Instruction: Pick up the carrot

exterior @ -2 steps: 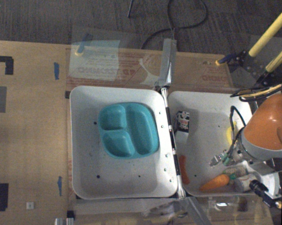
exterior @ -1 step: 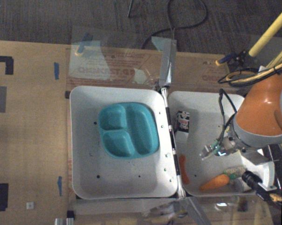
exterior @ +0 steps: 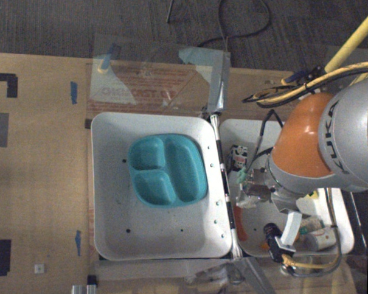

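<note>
Robot lab: tape-marked bench (exterior: 37, 167), KUKA arm (exterior: 349, 138)

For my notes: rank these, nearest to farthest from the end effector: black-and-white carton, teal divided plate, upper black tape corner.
1. Small black-and-white carton, right bin, beside the end effector.
2. Teal divided plastic plate, left bin.
3. Upper black tape corner, far left bench.

1. A dark grey carpeted floor (exterior: 68, 16) runs across the top of the frame.
2. A black cable (exterior: 221, 16) loops on it at upper centre.
3. The tan surface (exterior: 36, 185) fills the left and middle, evenly lit.
4. Black tape marks (exterior: 5, 84) sit along its left edge, with short blue tape strips (exterior: 73, 92) nearby.
5. A clear sheet (exterior: 150, 81) lies taped down at upper centre.
</note>
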Controlling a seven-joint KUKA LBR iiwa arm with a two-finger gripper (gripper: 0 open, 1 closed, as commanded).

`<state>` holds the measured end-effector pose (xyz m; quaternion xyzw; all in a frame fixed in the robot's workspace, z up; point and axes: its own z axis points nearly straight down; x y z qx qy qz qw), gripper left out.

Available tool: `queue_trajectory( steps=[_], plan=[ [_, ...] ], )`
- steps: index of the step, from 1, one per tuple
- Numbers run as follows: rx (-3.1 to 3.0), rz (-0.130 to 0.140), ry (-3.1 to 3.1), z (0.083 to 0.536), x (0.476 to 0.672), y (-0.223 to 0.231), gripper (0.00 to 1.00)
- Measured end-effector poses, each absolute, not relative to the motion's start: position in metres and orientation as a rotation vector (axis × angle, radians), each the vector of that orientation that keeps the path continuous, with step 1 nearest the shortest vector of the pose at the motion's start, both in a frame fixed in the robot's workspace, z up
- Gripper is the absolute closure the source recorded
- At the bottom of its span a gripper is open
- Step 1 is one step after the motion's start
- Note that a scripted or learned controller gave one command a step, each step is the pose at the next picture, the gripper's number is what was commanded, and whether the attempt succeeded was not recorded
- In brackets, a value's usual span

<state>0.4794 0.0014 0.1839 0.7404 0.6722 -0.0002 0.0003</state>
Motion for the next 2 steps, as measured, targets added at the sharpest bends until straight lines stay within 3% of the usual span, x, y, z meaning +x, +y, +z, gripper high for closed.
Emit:
queue_trajectory(
  steps=[1, 2],
  plan=[
    [2.618, -0.004, 1.738, 0.1835, 0.4786, 0.0282, 1.00],
    [2.841, -0.005, 1.343, 0.1836, 0.4787, 0.0224, 1.00]
  ],
)
